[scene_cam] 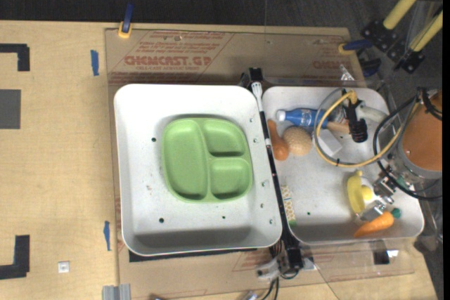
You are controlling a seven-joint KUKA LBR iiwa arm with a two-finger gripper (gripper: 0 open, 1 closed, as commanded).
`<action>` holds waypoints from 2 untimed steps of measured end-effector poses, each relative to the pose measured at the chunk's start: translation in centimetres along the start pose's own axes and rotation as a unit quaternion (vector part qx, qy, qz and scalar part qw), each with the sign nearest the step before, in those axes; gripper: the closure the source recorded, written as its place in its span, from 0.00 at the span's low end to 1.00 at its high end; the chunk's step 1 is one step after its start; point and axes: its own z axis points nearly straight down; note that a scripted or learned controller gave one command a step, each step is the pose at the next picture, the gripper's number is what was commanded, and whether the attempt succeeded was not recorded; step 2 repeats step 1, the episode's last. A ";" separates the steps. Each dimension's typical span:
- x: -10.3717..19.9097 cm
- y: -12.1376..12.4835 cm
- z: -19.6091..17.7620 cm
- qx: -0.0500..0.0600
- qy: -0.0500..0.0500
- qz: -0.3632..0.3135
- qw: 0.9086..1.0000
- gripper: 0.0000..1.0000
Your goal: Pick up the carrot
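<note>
Apparently I have the gripper point(380, 204) low in the right bin's point(316, 221) near corner; its state I cannot tell. Just below it lies the carrot point(375, 223), unlifted, a yellow toy point(357, 194) beside. Grasp remains

Carrot point(375, 223) beside hand point(382, 201), right bin point(316, 221).

We record the arm point(427, 140) at the right edge: a rounded body with a broad orange band and grey casing below it. Its gripper point(383, 197) is small, of silver-grey metal with dark parts. Thin dark cables point(394, 124) loop beside the orange band toward the wrist.
</note>
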 end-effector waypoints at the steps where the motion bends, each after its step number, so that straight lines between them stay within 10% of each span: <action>1: -0.3 -0.1 -0.1 0.002 0.004 -0.041 0.999 0.00; 2: -0.3 -0.1 -0.1 0.002 0.004 -0.041 0.999 0.00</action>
